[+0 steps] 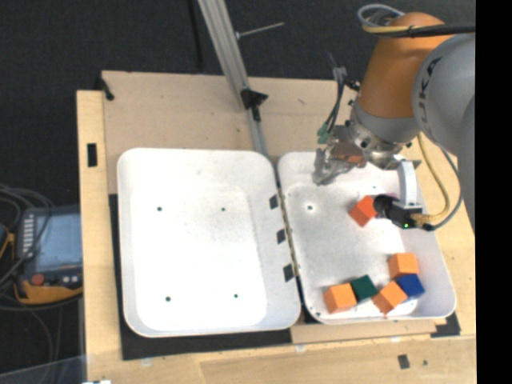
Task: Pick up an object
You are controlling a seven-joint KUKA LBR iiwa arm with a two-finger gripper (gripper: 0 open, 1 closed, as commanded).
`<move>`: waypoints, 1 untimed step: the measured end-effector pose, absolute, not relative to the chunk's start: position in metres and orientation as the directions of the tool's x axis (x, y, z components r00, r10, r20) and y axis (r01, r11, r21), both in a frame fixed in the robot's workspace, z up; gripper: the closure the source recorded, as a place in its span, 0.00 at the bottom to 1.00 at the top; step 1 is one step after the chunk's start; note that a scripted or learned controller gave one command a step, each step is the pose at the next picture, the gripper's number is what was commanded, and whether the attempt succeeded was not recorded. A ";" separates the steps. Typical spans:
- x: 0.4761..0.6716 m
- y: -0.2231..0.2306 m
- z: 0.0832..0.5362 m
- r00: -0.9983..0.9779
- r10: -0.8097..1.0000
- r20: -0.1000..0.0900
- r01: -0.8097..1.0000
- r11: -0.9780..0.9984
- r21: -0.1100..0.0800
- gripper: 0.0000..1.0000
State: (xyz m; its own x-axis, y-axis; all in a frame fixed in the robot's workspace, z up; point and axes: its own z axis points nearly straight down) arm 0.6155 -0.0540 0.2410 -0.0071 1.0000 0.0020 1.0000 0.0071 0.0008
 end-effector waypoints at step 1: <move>0.608 0.007 0.247 -0.008 1.000 0.002 1.000 0.008 0.000 1.00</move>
